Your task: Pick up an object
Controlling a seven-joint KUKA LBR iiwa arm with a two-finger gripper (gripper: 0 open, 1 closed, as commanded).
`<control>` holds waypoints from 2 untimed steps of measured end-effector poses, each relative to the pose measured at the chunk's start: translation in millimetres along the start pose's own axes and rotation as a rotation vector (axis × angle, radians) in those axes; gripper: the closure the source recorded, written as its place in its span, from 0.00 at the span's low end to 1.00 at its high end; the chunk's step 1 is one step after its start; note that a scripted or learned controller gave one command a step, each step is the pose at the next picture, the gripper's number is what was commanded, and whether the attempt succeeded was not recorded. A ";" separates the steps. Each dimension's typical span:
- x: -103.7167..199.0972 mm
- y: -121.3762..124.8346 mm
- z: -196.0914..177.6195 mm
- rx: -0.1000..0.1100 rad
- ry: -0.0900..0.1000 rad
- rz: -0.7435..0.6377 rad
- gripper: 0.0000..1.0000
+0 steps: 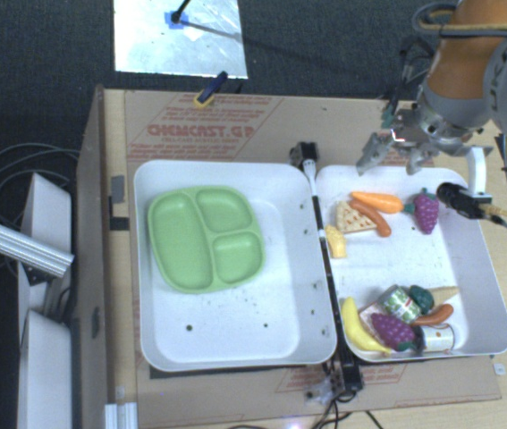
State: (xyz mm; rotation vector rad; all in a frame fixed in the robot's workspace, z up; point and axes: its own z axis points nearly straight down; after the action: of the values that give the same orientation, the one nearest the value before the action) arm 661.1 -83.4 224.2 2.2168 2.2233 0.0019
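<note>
My gripper (391,160) hangs over the far rim of the right bin (477,266), fingers spread open with nothing between them. Just in front of it lie an orange carrot (376,201), a pizza slice (359,219) and a bunch of purple grapes (426,211). A small yellow piece (334,241) rests by the bin's left wall. In the near corner a banana (352,323), a can (401,304), a second bunch of grapes (391,331), a dark green item (421,297) and a sausage (437,314) are piled together.
The left bin (271,320) holds a green divided plate (205,238). A black clamp (305,155) sits at the far end of the wall between the bins. A black-tipped fixture (457,197) juts in over the right bin's far right side.
</note>
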 end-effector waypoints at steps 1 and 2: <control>-23.9 -18.8 92.3 0.003 0.000 0.001 0.00; -34.7 -10.4 135.0 0.011 0.006 0.007 0.00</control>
State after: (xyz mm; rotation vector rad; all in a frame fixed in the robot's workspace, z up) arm 651.0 -118.2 89.2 2.2331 2.2235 -0.0036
